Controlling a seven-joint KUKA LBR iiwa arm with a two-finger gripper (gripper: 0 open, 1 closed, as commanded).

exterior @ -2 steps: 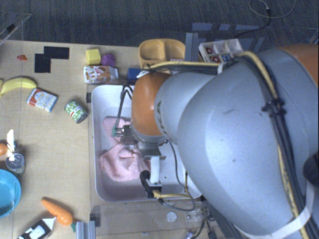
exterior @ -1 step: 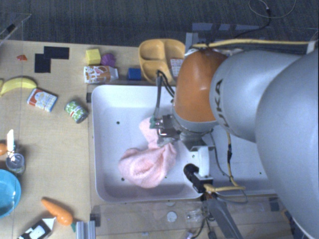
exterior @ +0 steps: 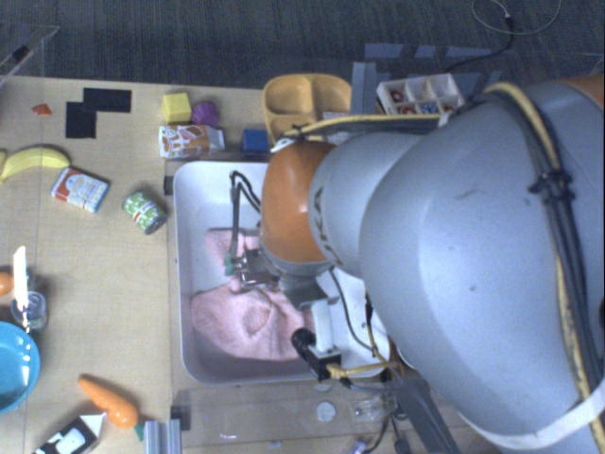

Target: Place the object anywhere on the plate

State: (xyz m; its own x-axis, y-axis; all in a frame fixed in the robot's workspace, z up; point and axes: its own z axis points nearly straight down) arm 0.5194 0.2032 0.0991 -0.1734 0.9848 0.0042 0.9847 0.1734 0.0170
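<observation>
A crumpled pink cloth [exterior: 241, 322] lies in the white bin [exterior: 186, 253], filling its near half. The grey arm with its orange band [exterior: 293, 206] reaches over the bin from the right and hides much of it. My gripper [exterior: 242, 269] is low over the far edge of the cloth, right at its surface, and its dark metal parts blend with cables there. A blue plate [exterior: 14, 367] sits on the bench at the far left edge, well away from the bin.
On the bench left of the bin lie a banana [exterior: 33, 162], a small carton [exterior: 80, 189], a green can [exterior: 145, 212] and a carrot [exterior: 109, 401]. Beyond the bin stand a yellow divided dish [exterior: 304, 102], a yellow block [exterior: 176, 107] and a snack box [exterior: 189, 141].
</observation>
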